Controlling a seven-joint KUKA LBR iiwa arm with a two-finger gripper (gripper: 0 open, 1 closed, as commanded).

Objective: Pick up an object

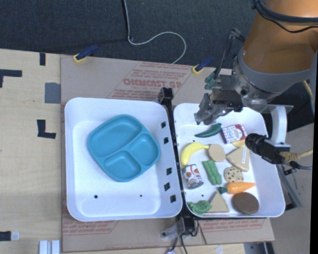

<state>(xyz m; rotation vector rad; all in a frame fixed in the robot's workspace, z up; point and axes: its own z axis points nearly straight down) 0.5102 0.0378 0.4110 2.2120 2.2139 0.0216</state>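
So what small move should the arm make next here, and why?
Probably a short descent: the end effector hangs over the back of the right bin, just above the dark green pepper, with nothing between its fingers. Lowering straight down would likely bring them around the pepper.

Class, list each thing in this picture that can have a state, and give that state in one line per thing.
Gripper: above the right bin's far end, holding nothing I can see.
Blue divided plate: lying flat in the left bin, compartments bare.
Banana: lying loose in the right bin.
Green pepper: lying just below the gripper.
Carrot: lying on its side among the other toy foods.
Small can: tipped over.
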